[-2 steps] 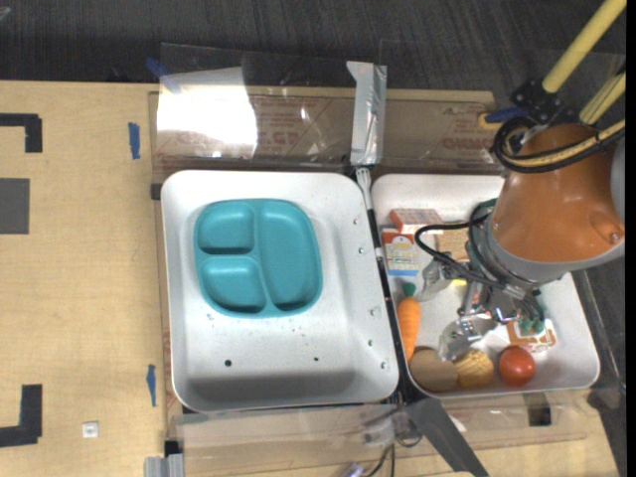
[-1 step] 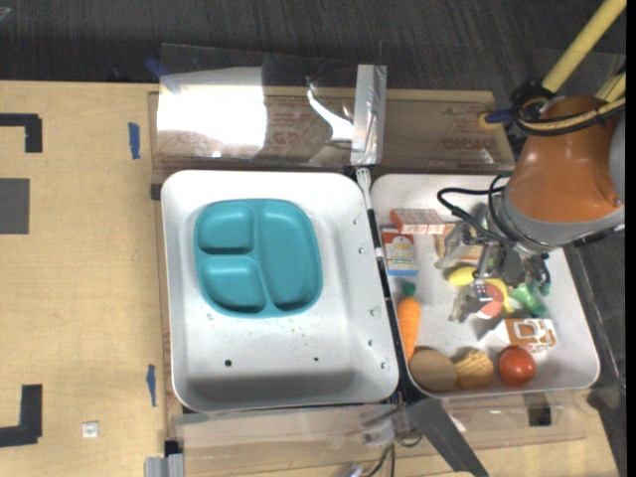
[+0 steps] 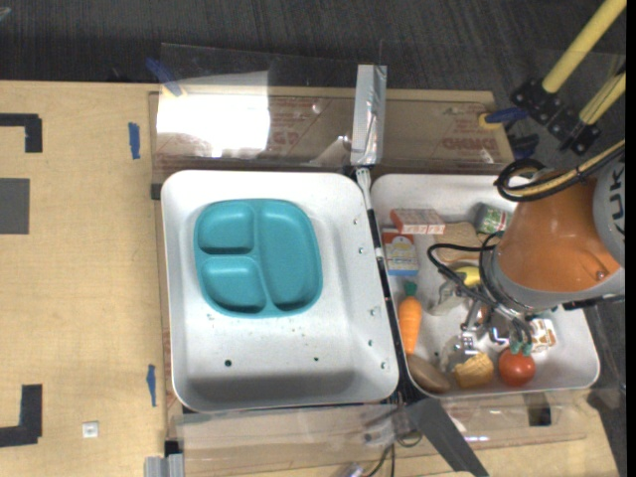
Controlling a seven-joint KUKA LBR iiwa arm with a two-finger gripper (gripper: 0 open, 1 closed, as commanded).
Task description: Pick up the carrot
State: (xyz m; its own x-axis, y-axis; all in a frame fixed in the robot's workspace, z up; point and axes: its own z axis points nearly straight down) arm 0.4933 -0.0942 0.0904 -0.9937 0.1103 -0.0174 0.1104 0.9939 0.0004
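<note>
Because the carrot point(image 3: 408, 326) lies near the left wall of the right bin point(image 3: 586, 366), just past the divider, I think the arm must slide left to reach it. My gripper point(image 3: 477, 338) hangs low over the toys beside a tomato point(image 3: 516, 368) and a bread piece point(image 3: 474, 370), and I cannot tell how it is set. Over in the left bin point(image 3: 338, 207) sits a blue tray point(image 3: 259, 256), well apart from the carrot.
</note>
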